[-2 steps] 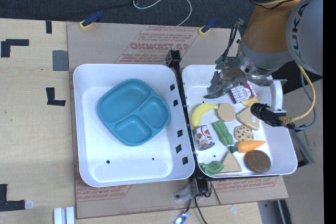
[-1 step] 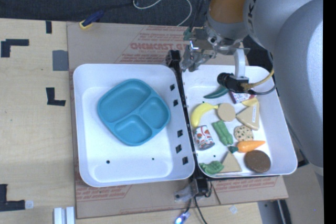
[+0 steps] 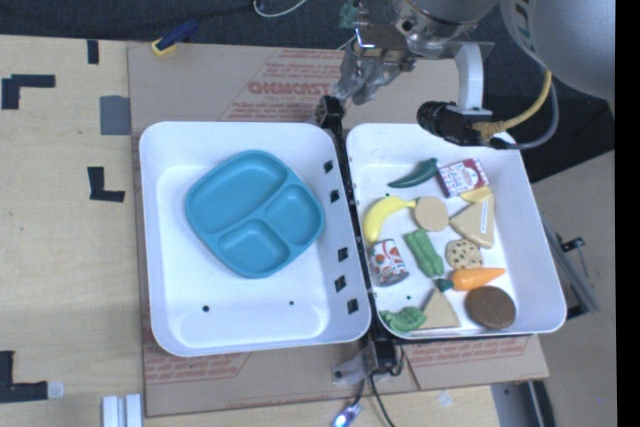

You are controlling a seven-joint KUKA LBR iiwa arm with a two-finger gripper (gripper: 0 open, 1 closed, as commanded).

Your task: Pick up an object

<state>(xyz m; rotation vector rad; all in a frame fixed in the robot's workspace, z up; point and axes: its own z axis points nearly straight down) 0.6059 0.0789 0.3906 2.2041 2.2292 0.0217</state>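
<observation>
My gripper (image 3: 352, 87) hangs above the far rim where the two bins meet, over the cardboard, apart from every object. The right bin (image 3: 530, 215) holds several toy foods: a green pepper (image 3: 413, 175), a red and white carton (image 3: 460, 177), a yellow banana (image 3: 384, 213), a round beige cracker (image 3: 431, 213), a cheese wedge (image 3: 477, 221), a green pickle (image 3: 423, 252), a small can (image 3: 388, 262), a carrot (image 3: 474, 278), a brown disc (image 3: 491, 307) and a green leaf (image 3: 403, 320).
A blue three-compartment plate (image 3: 255, 212) lies in the left bin (image 3: 165, 245). The bins' shared middle wall (image 3: 345, 215) runs just below the gripper. A cardboard sheet (image 3: 250, 85) lies under both bins.
</observation>
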